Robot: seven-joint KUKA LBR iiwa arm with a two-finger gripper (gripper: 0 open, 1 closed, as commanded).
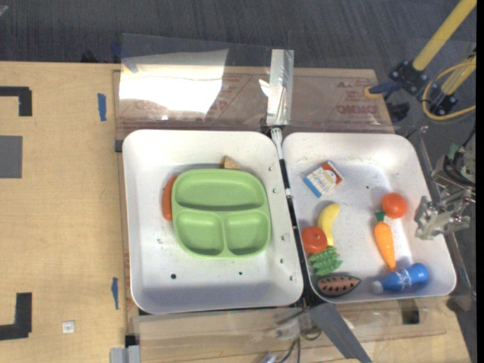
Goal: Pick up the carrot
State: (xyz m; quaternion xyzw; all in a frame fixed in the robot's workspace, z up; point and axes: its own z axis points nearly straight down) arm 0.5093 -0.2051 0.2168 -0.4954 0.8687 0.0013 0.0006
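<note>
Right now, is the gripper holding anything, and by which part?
Nothing is held. The gripper sits at the right bin's edge, apart from the carrot lying inside.

The wooden bench (60, 225) bears two white bins (144, 203) side by side.

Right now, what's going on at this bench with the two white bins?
A robot arm's claw sits at the right edge of the right bin, near the toy carrot it is meant to pick up. The carrot lies untouched on the bin floor, beside an orange ball and a blue bottle. The left bin holds a green divided plate.
</note>
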